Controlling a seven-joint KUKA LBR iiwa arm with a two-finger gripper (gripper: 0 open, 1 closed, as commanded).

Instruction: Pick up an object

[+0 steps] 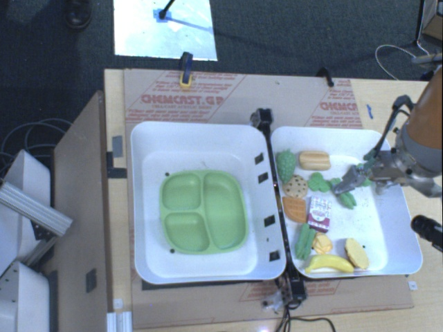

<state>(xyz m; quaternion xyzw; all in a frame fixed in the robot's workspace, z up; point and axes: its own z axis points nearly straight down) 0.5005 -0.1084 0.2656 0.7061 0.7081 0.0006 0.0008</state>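
Nearest the camera, at the right bin's [408, 251] front edge, a banana [329, 263] lies with its long axis left to right. Behind it a green pod [305, 238] points front to back. Farther in, the tool [348, 181] hangs low over green toys [345, 198]; whether it is released or clenched cannot be told. A bread roll [314, 160] lies crosswise beyond.
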